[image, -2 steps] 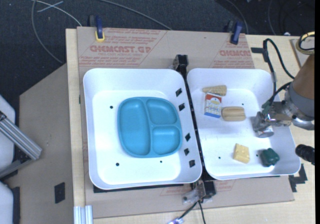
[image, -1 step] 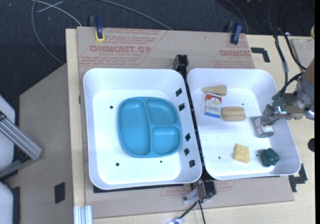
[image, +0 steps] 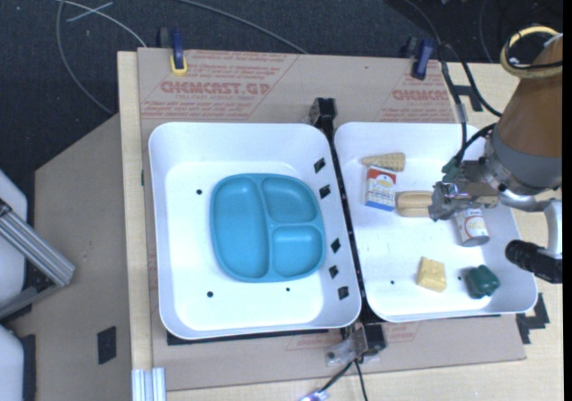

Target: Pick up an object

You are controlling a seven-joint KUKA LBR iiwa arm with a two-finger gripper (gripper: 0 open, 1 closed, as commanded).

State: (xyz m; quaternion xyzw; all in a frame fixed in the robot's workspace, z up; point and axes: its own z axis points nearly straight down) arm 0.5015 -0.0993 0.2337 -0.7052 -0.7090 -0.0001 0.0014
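Likely light, stiff and smooth, hence apt to roll: tan roll-shaped object (image: 413, 204) lying in the right bin (image: 393, 296), just beside the jaws (image: 442, 204), best pinched across its middle; jaw state impossible to tell.

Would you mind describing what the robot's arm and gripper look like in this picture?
The arm is a thick rounded column, orange-tan on its upper section with a grey ring beneath it, and a pale hoop-like edge at its top. The gripper is a small grey metal assembly jutting from the wrist. Black cables loop beside the wrist, and a black cylindrical part projects below it.
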